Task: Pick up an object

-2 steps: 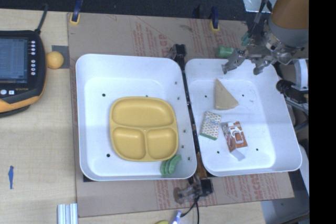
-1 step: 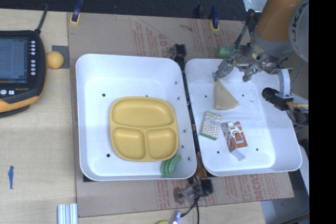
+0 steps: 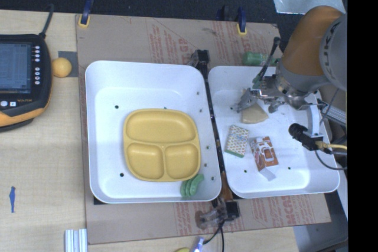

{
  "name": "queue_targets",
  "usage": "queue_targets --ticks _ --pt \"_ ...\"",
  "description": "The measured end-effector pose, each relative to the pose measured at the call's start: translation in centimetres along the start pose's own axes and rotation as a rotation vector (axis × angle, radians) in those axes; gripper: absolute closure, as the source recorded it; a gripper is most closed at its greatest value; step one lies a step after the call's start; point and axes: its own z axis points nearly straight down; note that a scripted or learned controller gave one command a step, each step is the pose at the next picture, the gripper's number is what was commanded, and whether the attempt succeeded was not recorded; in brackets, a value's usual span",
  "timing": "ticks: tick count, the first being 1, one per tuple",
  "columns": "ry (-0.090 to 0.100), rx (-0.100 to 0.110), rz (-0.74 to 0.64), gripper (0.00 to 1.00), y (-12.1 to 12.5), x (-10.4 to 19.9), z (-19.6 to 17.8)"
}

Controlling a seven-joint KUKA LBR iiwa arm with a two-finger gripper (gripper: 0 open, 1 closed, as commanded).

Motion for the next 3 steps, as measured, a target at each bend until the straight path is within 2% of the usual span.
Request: queue_targets --ticks 1,2,3 --pt "0.000 -0.001 -0.001 0.00 3.6 -1.1 4.0" --pt "0.000 -0.002 -0.003 1.00 3.7 -1.2 2.8" --pt "0.001 -0.002 -0.001 1.00 1.3 8.0 -6.1"
